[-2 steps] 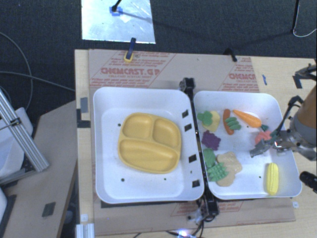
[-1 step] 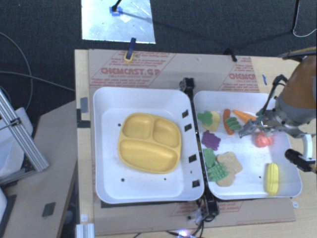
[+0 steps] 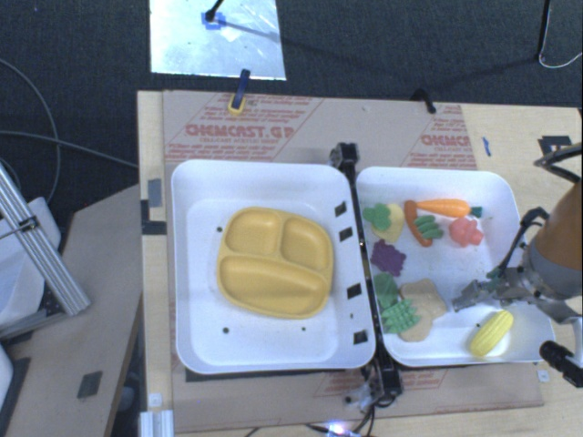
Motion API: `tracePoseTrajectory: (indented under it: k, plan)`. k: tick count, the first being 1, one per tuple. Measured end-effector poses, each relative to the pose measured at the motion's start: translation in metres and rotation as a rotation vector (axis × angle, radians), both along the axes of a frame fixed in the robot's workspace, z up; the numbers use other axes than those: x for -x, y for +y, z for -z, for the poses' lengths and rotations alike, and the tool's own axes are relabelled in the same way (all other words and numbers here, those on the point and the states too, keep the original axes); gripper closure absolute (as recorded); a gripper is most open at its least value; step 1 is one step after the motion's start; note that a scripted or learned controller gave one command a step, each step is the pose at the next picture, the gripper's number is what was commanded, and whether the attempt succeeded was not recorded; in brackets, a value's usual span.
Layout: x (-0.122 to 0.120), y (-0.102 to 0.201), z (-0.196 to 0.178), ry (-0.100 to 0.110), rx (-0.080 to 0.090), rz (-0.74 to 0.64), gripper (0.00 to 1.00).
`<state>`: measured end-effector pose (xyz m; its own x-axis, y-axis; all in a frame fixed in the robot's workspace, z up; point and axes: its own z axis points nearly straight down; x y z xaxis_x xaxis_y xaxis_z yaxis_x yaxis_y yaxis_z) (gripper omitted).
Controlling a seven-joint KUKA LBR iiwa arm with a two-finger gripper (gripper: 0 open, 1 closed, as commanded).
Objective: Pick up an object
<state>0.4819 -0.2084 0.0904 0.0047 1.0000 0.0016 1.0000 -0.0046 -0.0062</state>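
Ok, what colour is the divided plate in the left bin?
Yellow. The divided plate shows best in the camera view, lying flat in the left bin.

Yellow divided plate (image 3: 273,262) in a white bin (image 3: 196,244); orange carrot (image 3: 443,208), purple grapes (image 3: 389,258), yellow corn (image 3: 491,332).

This looks like a robotics lab: a bench (image 3: 301,121) covered in printed cardboard sheeting carries two white bins (image 3: 196,271) clipped side by side, an aluminium frame strut (image 3: 36,244) stands at the left, loose cables (image 3: 55,126) trail over dark carpet (image 3: 82,35), and toy plastic food (image 3: 437,209) serves as test pieces
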Motion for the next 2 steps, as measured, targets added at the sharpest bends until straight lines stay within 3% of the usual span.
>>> tracePoseTrajectory:
  k: [1,2]
  plan:
    - [-0.092,0.06,0.005,-0.015,0.002,-0.017,0.0]
    - [-0.135,-0.001,0.005,-0.013,0.006,-0.005,0.0]
